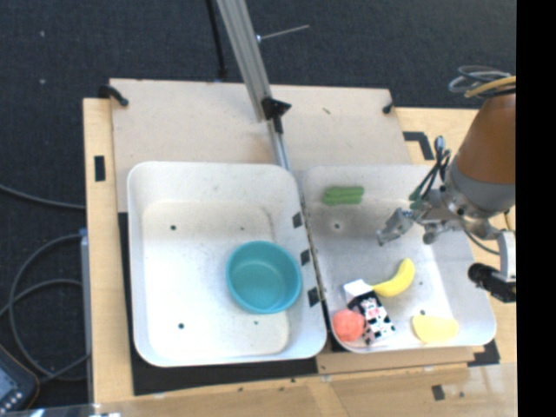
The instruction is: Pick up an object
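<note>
Two white bins: gripper (398,226) hovers over the right bin (465,320), jaw state unclear, banana (395,280) at its six o'clock.

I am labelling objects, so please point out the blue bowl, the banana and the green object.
blue bowl (263,276): camera view, inner floor.
banana (397,279): camera view, middle of curve.
green object (343,195): camera view, its centre.

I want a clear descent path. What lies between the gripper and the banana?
Only bare white bin floor, seen in the camera view: the gripper hangs just above the banana, nothing between them.
</note>
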